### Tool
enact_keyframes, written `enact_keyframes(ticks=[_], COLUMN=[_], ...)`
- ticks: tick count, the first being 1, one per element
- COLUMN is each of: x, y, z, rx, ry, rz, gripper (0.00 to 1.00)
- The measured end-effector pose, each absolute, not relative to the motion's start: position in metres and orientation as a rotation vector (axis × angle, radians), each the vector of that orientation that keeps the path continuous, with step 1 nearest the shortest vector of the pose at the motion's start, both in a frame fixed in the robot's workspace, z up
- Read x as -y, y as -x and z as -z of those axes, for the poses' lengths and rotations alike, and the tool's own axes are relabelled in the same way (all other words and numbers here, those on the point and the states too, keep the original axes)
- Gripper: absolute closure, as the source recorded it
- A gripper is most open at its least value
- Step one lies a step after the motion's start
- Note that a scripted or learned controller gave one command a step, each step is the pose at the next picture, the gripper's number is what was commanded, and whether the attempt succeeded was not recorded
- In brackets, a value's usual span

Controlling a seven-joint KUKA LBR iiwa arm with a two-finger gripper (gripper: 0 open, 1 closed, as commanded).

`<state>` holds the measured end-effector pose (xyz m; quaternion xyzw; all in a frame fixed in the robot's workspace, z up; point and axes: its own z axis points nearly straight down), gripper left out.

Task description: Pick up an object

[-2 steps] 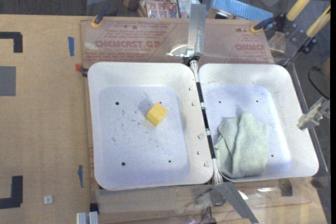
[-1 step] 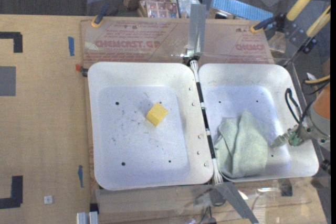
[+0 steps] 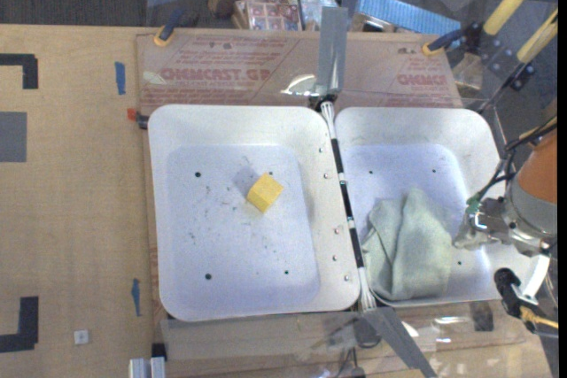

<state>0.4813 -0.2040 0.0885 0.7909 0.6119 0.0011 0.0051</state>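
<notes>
Two shallow white bins are seen side by side on the tabletop (image 3: 71, 190), separated by a narrow divider running from the far edge toward the near edge. In the left bin (image 3: 168, 137), a small yellow block (image 3: 265, 192) is found lying slightly tilted, a little right of the bin's middle and well apart from every wall. Dark specks and a few small round holes are scattered over that bin's floor around the block.

In the right bin (image 3: 416, 137), a crumpled pale grey-green cloth (image 3: 409, 245) is bunched in the near half, its left side lying against the wall next to the divider and its near edge reaching the bin's near wall.

The arm (image 3: 539, 181) is seen entering at the right edge of the tabletop, with its orange band above the grey wrist. The tool (image 3: 469, 230) is positioned over the right side of the right bin, just beside the cloth's right edge; whether it touches the cloth cannot be told. Its state cannot be read from this view either, as its tip is small and blurred against the white floor. Nothing can be made out as held by it.

Beyond the far edge of the bins, a brown cardboard sheet (image 3: 221, 71) with red lettering is laid flat, held by clamps at its corners.
</notes>
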Motion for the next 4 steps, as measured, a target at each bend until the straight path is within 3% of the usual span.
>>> enact_keyframes(ticks=[1, 2, 3, 4], x=[0.162, 0.100, 0.078, 0.090], y=[-0.480, -0.489, -0.497, -0.479], z=[-0.222, -0.214, -0.305, -0.196], rx=[-2.758, -2.780, -2.625, -2.338], ry=[-1.492, -1.459, -1.720, -2.099], rz=[-0.001, -0.001, -0.001, 0.001], gripper=[1.00, 1.00, 1.00, 1.00])
